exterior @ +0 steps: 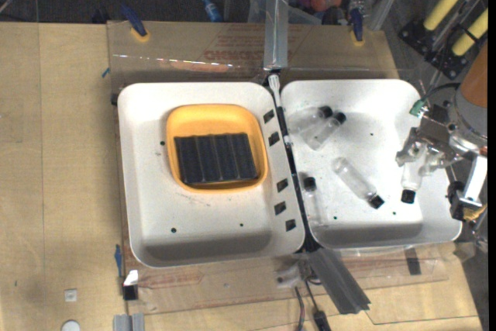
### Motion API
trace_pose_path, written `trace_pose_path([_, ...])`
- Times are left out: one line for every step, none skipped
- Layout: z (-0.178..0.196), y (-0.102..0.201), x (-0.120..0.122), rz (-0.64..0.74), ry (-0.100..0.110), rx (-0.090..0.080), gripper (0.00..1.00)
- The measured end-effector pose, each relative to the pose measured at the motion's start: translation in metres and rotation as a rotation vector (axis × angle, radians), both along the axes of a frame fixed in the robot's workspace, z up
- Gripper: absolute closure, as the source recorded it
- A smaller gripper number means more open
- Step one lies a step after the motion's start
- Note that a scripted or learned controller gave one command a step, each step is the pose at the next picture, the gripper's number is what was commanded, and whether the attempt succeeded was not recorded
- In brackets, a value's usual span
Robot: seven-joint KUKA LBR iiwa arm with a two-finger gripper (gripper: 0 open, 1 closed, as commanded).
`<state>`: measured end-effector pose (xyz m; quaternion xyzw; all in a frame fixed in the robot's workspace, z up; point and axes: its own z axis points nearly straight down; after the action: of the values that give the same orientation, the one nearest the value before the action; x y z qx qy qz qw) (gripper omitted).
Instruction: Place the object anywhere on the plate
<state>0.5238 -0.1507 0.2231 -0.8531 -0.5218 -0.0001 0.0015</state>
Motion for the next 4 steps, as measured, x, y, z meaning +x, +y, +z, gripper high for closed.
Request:
trace_pose_path([-0.034,0.006,0.079,0.118,-0.001,-0.003,1.00])
trace_pose_path([-0.028,0.022,0.126,0.243,-0.002,-0.004,1.00])
trace_pose_path([-0.001,0.019,0.144,0.524,-0.005,-0.005,1.00])
trace_pose_path([0.041,0.026,0.143,0.542,-0.005,-0.004,1.00])
